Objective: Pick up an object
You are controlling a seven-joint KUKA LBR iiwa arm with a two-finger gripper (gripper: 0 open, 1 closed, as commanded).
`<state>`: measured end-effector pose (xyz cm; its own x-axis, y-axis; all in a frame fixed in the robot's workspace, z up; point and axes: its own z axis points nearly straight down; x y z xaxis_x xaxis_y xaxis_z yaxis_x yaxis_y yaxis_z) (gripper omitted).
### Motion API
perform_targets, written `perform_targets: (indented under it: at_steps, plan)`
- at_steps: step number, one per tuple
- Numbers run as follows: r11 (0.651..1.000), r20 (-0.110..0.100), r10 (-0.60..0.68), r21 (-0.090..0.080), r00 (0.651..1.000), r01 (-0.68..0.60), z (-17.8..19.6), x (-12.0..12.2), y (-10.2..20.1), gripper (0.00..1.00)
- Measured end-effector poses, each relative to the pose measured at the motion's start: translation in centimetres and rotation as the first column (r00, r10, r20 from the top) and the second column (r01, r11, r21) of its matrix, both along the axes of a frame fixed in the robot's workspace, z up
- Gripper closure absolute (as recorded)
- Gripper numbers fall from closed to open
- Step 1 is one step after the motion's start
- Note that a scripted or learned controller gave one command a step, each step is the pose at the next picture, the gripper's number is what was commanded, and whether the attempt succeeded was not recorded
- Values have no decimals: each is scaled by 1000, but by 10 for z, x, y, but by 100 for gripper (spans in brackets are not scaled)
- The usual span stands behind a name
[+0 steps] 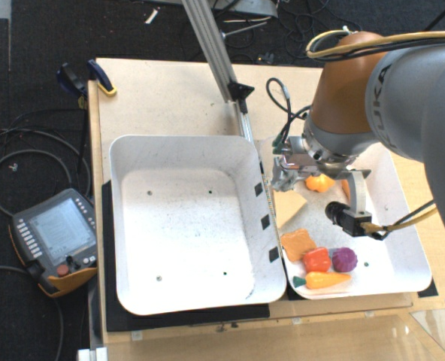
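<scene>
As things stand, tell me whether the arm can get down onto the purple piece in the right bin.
Probably yes. The purple piece lies uncovered near the bin's front, beside the red piece, and the gripper hangs over the same bin.

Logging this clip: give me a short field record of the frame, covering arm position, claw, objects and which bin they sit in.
arm: grey KUKA arm with orange band, reaching in over the right white bin
claw: claw low in the right bin, beside a small orange round object; a grasp cannot be confirmed
right bin contents: pale yellow wedge, orange flat block, red pepper-shaped toy, purple round toy, orange carrot-shaped toy
left white bin: speckled floor
</scene>
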<state>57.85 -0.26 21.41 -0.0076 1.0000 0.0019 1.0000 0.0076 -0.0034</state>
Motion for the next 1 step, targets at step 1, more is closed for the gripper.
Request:
perform_targets:
  at_steps: [1]
  plan:
    - [1000, 1, 0, 0, 1000, 0, 12, -22, 39, 100]
